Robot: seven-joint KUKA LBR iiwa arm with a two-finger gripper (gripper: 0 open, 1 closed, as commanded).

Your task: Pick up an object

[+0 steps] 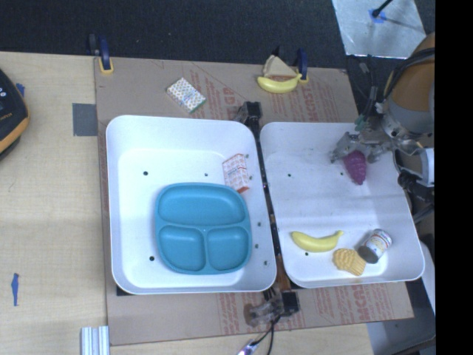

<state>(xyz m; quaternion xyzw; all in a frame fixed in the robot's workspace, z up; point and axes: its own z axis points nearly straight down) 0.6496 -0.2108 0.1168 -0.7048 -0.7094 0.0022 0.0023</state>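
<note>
Overhead slanted view of the counter (52,198) bearing two white bins side by side. The left bin (129,143) holds a blue tray (203,226) with three compartments, lying flat near the bin's middle, and a small red-and-white carton (236,172) near the right wall, just above the tray's upper right corner.

The right bin (310,198) holds four things. A purple grape bunch (356,166) lies in the upper right part. A banana (315,240) lies in the lower part; just to its right sits a yellow ridged piece (349,261), touching or nearly touching a small can (375,245) tipped on its side.

The arm (410,87) enters from the right, and its gripper (360,148) is low over the right bin, directly at the grapes. The grey fingers are spread to either side of the bunch's upper end; whether they press on it cannot be told, and the bunch rests on the bin floor.

Outside the bins, on the brown board (148,87), lie a patterned packet (185,94) above the left bin and a second banana (278,83) with a sandwich wedge (279,66) behind it.
</note>
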